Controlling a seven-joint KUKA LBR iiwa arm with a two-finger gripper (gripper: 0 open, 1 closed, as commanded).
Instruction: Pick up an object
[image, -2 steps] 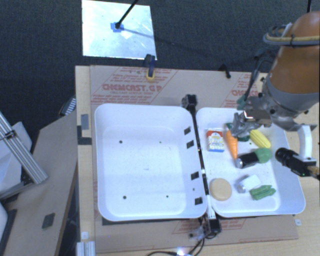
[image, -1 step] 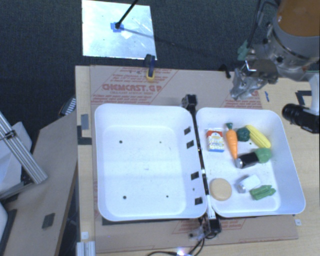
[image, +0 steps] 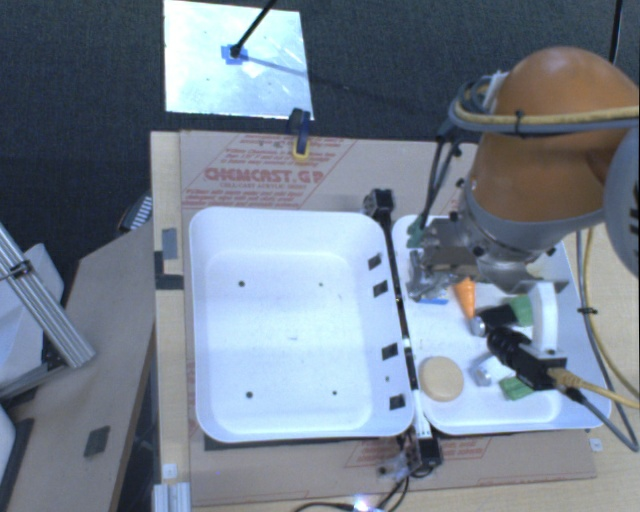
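My gripper (image: 432, 272) hangs low over the far left part of the right white bin (image: 575, 415), under the big orange wrist band. A small blue thing (image: 432, 297) lies just below it, partly hidden by the metal tool. An orange cone-shaped piece (image: 466, 298) sits immediately to its right. Nearer the front, a tan round disc (image: 441, 378) rests by the bin's left wall. A green piece (image: 523, 309) lies right of the orange one, and another green piece (image: 515, 389) lies near the front. A white curved object (image: 546, 318) is at the right side.
The left white bin (image: 215, 300) adjoins the right one along a seam with black clips (image: 380, 290). Both stand on a cardboard sheet (image: 262, 172). A shiny metal plate (image: 236, 60) lies behind the bench. An aluminium rail (image: 40, 310) slants at the far left.
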